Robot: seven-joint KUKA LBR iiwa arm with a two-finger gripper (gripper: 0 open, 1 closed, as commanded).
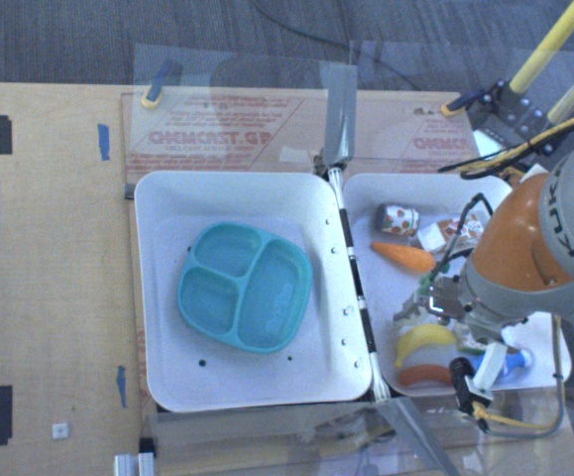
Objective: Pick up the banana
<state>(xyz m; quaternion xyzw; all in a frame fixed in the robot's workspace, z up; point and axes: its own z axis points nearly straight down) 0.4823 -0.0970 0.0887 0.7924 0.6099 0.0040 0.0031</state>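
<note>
The wooden desk (49,296) carried two shallow white bins side by side. The left bin (168,216) held a teal divided plate (246,287), lying flat near its middle with three compartments. The right bin (366,286) was crowded. The grey arm with its orange band (515,246) reached in from the right and covered much of that bin's right half, with yellow and black cables trailing around it. The hand (443,310) sat low over the bin, just above the banana (425,342); whether it was open or closed could not be told, since the wrist hid it. The banana lay in the lower part of the right bin, just beside a red item (423,374) below it. An orange carrot (403,256) lay above, apart from the banana. A small printed can (397,220) rested near the bin's top. A blue and white object (495,365) sat by the arm's lower edge.
</note>
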